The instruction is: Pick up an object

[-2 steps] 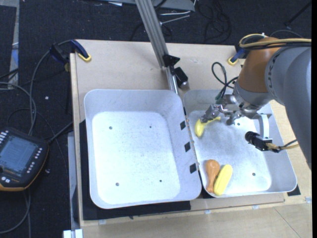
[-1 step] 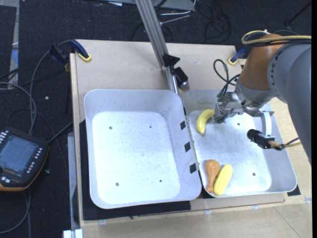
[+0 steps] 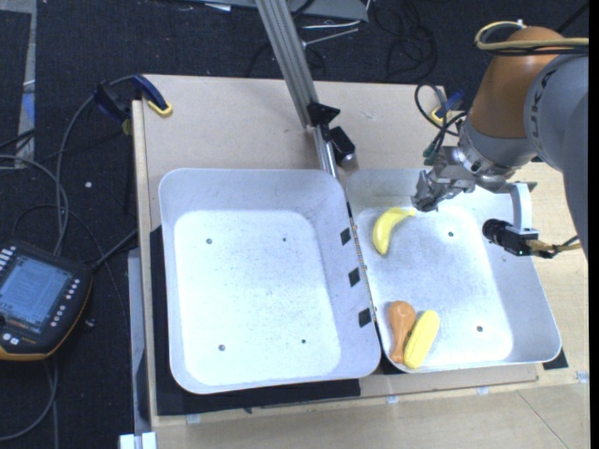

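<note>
Gripper [image 3: 431, 197] poised just beside banana [image 3: 389, 227] tip, near right bin [image 3: 524, 288] far edge. Banana long axis running diagonally away toward near-left. Finger state: cannot tell.

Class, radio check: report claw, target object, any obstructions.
Claw at the banana's upper tip, grip unclear. Banana lying in right bin. Nothing blocking; two more pieces at front edge.

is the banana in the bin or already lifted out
In the bin. The banana lies on the floor of the right bin, with the gripper at its upper tip; whether it grips, cannot tell.
</note>
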Controlling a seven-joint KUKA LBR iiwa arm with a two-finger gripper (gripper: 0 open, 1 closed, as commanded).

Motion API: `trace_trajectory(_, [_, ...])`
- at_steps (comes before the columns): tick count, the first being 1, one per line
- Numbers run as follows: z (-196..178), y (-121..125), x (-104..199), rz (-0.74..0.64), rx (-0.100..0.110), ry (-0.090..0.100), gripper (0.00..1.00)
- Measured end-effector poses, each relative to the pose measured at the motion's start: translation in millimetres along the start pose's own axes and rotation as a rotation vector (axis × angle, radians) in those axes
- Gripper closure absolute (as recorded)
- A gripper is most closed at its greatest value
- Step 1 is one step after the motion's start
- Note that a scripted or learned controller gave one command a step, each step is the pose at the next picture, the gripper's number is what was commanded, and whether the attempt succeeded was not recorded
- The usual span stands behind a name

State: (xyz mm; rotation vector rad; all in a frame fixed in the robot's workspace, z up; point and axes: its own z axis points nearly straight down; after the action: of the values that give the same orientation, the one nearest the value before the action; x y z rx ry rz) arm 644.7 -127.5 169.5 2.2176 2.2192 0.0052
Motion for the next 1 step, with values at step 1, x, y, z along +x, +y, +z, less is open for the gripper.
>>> trace_trajectory(1, [-42.4, 1.1, -1.9, 0.000, 0.002, 0.000, 1.00])
